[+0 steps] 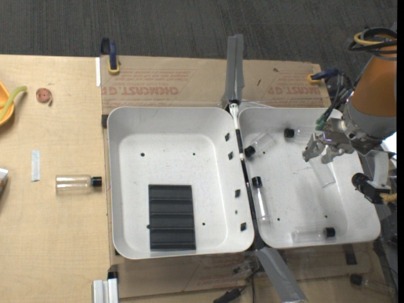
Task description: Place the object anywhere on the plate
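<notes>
- The grey arm's two-finger end effector (pixel 320 151) hovered over the right shallow white bin (pixel 353 235); whether its fingers were open or closed could not be told.
- Clear plastic vials with black caps (pixel 259 199) lay in that bin.
- A dark ribbed rectangular plate (pixel 171 218) sat in the left white bin (pixel 126 131).

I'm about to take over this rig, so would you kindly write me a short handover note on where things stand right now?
End effector: over the upper right part of the right bin; whether it grips anything cannot be told from this view.
Plate: the dark ribbed plate lies in the lower middle of the left bin, with nothing on it.
Objects: several clear vials with black caps lie in the right bin, one along its left wall, one near the top left, one at the bottom.
Done: nothing placed yet.
Left: grasp a vial, carry it across, set it on the plate.
</notes>
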You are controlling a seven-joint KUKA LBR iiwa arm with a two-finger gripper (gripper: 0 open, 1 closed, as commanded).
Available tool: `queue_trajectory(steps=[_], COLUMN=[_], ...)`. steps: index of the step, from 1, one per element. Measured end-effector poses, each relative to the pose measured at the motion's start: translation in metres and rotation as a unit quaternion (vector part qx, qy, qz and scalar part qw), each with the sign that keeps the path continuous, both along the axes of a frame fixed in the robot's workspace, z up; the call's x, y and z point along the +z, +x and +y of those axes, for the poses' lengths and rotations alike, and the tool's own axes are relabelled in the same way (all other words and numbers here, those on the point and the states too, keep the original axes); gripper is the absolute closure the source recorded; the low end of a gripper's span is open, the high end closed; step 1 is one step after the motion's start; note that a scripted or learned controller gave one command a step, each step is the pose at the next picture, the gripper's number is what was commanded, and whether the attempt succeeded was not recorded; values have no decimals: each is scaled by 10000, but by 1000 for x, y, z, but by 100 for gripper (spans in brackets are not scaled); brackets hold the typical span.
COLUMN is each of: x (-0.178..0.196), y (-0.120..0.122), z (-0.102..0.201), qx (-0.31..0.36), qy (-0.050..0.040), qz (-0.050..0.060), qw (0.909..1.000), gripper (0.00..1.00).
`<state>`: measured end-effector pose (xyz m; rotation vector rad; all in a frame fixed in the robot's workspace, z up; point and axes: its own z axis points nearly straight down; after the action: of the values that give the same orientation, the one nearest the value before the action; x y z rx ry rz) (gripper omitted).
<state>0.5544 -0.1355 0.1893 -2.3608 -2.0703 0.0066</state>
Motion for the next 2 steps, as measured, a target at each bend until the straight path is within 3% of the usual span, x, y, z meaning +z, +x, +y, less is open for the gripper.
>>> queue_trajectory(steps=[1, 2], x=[0, 26], y=[0, 33], z=[0, -66], qx=[-2, 510], qy=[0, -2], qz=[-2, -15], qw=[10000, 9987], gripper=[0, 0])
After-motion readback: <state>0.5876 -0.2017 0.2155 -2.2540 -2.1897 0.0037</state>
